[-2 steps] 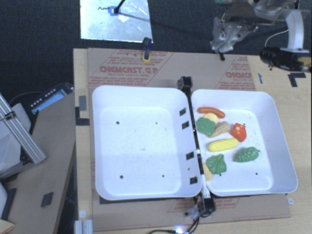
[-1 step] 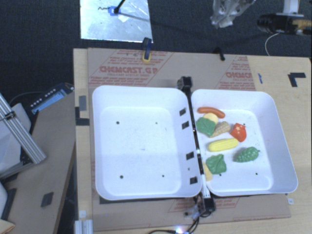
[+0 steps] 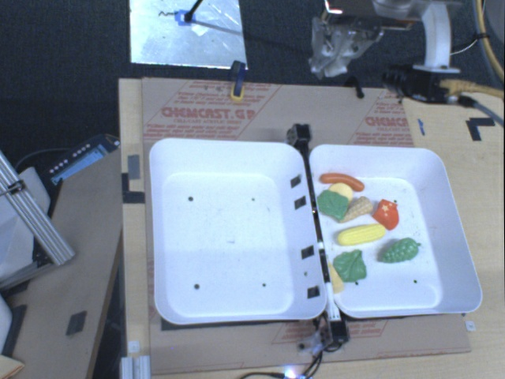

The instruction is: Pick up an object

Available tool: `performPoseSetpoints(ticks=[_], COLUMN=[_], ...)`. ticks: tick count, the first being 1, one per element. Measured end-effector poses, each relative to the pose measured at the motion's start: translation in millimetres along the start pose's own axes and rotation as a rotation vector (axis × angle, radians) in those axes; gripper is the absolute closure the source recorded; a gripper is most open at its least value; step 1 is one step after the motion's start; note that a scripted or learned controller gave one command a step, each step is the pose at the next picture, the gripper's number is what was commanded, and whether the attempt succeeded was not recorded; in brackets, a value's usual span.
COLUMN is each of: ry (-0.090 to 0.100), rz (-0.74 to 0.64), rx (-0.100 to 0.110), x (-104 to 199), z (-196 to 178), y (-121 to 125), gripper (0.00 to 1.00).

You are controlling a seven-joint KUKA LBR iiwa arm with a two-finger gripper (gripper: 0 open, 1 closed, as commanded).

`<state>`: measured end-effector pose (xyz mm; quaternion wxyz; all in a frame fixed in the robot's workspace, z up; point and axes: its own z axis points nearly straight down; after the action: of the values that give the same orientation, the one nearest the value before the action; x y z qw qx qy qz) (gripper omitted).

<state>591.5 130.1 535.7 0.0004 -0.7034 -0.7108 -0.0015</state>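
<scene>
Gripper (image 3: 338,54): at the far edge of the view, above the desk beyond the right bin; whether its fingers are spread or pressed together cannot be told.
Right bin (image 3: 450,204): white, shallow, holding all the toy foods.
Sausage (image 3: 342,181): red-orange, farthest item, at the bin's left.
Leaf (image 3: 332,204): green, just near of the sausage, beside a tan cone (image 3: 359,208).
Red piece (image 3: 386,213): right of the cone.
Corn (image 3: 360,234): yellow, mid-bin.
Grapes (image 3: 400,250): green, right of and slightly nearer than the corn.
Near leaf (image 3: 349,265): green, near the bin's left wall.
Left bin (image 3: 229,227): white, touching the right bin along black clips (image 3: 301,203).
Desk (image 3: 276,105): cardboard sheet with red print under both bins.
</scene>
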Motion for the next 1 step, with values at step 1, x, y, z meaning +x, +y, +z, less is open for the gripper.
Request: performPoseSetpoints(ticks=[1], ry=[-0.004], rz=[0.013], rx=[-0.002], x=[-52.0], z=[1.1], y=[57.8], gripper=[1.00])
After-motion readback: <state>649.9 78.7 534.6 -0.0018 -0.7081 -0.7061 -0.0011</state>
